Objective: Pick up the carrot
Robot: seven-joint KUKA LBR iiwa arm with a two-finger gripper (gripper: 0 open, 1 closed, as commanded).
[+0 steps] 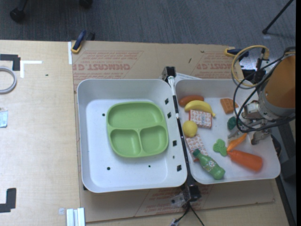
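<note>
- The carrot (245, 159) lies on its side near the front right corner of the right bin (270, 175). We see a thick orange toy body pointing toward the bin's right wall, with its narrower end toward the left.
- Just beside that narrow end sits a small green leafy piece (219, 147), which may be the carrot's top, though we cannot tell if they are joined.
- We judge the carrot to be a light, hard plastic toy: stiff, smooth and rounded, so it could roll or slip out of a pinch. The thick middle of the body, taken across its width, looks like the safest place to grip.
- A thin orange stick-like piece (236, 141) lies just above the carrot, near the gripper (256, 135).
- The gripper hangs low over the right side of the bin, just above the carrot and slightly behind it. Cables and the wrist clutter that spot, and we cannot tell how its grasp stands or whether it touches anything.
- Above it, the arm's orange band (284, 86) enters from the right.
- Further left in the same bin lie a green bottle (209, 165), a lemon (190, 128), a banana (199, 107) and a red sausage-like toy (192, 100).
- The left bin (89, 140) holds a green divided plate (138, 129), well apart from the carrot.
</note>
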